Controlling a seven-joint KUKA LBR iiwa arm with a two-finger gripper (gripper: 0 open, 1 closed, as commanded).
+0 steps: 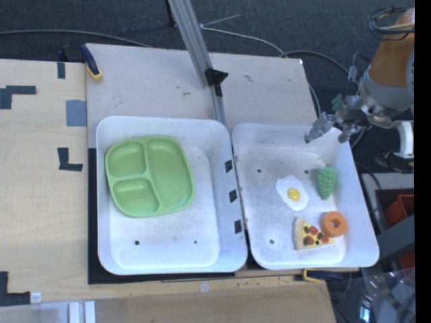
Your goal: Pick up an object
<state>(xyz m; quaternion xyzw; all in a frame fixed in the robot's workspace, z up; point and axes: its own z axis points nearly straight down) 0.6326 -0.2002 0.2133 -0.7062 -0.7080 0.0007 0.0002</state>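
Tool over rt bin top-rt corner, nothing held; finger state can't tell. Grapes, egg below.

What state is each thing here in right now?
Gripper: above the right bin's far corner, nothing seen between its fingers.
Plate: upright in the left bin, nothing in its compartments.
Egg: flat in the right bin.
Grapes: lying beside the egg.
Pizza: flat.
Donut: flat, touching the pizza.

Gripper low — arm (orange-banded) angled
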